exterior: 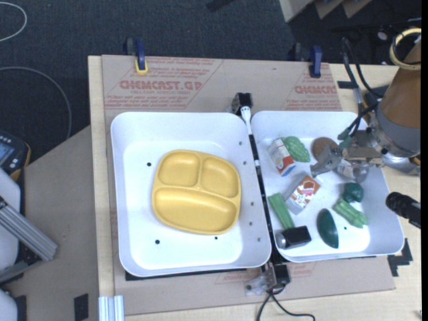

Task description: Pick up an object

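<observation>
My gripper [336, 159] hangs over the upper right part of the right bin [381, 243], just right of a brown round piece [322, 145]. Several small objects lie in this bin. A white, red and blue carton [281, 158] sits beside a green leafy item [297, 148]. Lower down are a white and red packet [304, 192], a long green stick [281, 210], a black box [294, 236], a dark green oval [328, 227], a teal ball [353, 192] and a light green pickle [350, 212]. I see nothing held by the gripper.
The left bin [134, 152] holds a yellow divided plate [197, 191]. The arm's grey body and orange band [406, 99] rise over the right bin's right rim. Blue clamps [140, 53] pin the board at the back edge.
</observation>
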`<state>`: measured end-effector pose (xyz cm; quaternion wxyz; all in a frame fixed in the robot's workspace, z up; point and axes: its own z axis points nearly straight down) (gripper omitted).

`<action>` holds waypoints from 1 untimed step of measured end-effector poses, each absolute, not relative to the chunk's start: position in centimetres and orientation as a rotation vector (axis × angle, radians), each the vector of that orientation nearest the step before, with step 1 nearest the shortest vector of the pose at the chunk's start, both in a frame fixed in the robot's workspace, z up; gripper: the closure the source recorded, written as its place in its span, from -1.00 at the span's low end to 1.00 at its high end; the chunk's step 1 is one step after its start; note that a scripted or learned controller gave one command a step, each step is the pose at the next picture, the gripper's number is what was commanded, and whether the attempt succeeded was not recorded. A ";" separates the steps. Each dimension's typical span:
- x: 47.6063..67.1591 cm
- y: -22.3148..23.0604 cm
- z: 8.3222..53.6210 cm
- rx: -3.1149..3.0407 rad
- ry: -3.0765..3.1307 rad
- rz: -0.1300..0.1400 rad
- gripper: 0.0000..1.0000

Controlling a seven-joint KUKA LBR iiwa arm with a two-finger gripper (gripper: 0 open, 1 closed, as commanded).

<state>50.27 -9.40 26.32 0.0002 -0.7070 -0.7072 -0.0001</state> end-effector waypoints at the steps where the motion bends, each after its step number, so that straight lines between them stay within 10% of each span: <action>1: 50.3 -9.4 27.4 -2.222 -2.224 -0.003 1.00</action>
